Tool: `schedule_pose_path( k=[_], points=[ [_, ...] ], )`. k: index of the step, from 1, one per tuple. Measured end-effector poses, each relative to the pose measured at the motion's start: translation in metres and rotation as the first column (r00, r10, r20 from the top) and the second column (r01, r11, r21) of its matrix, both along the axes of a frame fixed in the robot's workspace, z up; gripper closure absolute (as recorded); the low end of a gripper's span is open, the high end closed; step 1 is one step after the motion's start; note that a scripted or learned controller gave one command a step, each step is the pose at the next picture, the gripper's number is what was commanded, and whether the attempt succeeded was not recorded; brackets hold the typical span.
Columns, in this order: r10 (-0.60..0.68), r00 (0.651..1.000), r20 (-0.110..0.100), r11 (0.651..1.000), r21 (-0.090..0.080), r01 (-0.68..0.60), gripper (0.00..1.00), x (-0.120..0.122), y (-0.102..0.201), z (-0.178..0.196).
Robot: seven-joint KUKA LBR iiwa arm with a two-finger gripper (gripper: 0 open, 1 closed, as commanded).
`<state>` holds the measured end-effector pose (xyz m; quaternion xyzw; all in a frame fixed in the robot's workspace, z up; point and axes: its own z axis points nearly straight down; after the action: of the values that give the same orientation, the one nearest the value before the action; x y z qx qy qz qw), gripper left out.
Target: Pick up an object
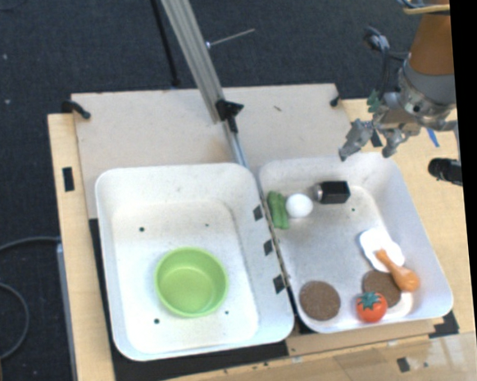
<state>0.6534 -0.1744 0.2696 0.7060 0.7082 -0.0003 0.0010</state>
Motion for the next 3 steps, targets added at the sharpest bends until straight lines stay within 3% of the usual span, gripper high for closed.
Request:
schedule_pose_path(
  k=[1, 3],
  points=[
    [0.001, 1.000, 0.000, 1.000, -0.001, -0.001, 0.00, 0.000, 0.000, 0.000],
    [-0.004, 1.000, -0.006, 1.000, 0.000, 0.004, 0.00, -0.006, -0.015, -0.102]
  ],
)
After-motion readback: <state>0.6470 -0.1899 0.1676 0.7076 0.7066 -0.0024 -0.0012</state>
